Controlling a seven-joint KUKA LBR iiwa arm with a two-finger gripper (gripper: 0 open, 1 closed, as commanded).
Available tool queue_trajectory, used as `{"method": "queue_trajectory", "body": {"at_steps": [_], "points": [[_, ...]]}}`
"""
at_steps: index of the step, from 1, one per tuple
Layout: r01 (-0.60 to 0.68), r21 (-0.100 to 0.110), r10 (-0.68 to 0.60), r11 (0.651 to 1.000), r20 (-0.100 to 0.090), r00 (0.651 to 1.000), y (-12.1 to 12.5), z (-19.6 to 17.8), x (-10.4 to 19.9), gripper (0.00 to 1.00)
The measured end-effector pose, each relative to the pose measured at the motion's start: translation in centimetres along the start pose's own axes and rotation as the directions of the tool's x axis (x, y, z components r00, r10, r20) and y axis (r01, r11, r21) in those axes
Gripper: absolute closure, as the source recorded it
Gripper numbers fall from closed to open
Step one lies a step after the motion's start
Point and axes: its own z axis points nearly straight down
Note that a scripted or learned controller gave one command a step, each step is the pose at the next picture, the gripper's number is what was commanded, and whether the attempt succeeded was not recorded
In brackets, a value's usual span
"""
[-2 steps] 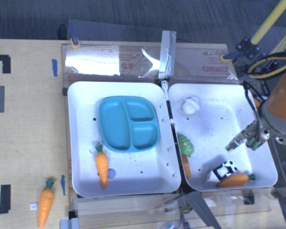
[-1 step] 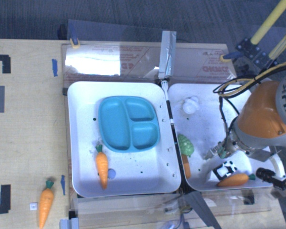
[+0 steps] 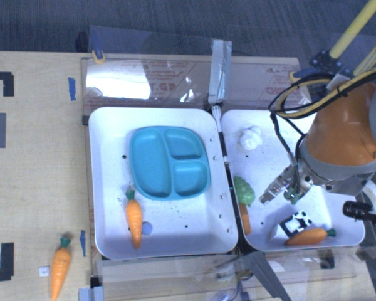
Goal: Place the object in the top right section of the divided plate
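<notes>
Blue divided plate (image 3: 169, 162) lying flat in the left bin (image 3: 106, 187), all sections bare. Just below the plate's lower left corner, a toy carrot (image 3: 134, 221). Right of the plate, over the right bin (image 3: 269, 121), gripper (image 3: 283, 192) hanging above bare floor; gap of the jaws impossible to tell, nothing seen between them. Right of the plate by the bin divider, a green toy (image 3: 244, 190) above a small orange piece (image 3: 245, 221). Farther right, a white lump (image 3: 250, 138) level with the plate's top edge. Lower right, a black-and-white toy (image 3: 297, 221) touching an orange carrot (image 3: 308, 236). Far lower left of the plate, on the counter (image 3: 31, 168), another carrot (image 3: 61, 265). Unclear which toy is the task's.
</notes>
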Motion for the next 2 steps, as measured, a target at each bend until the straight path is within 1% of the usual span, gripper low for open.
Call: {"method": "queue_trajectory", "body": {"at_steps": [1, 2], "points": [[-0.032, 0.01, 0.032, 0.999, -0.008, 0.999, -2.4, 8.4, -5.6, 1.0], [0.079, -0.001, -0.079, 0.997, 0.002, 0.997, -1.3, 1.9, -6.3, 1.0]]}}
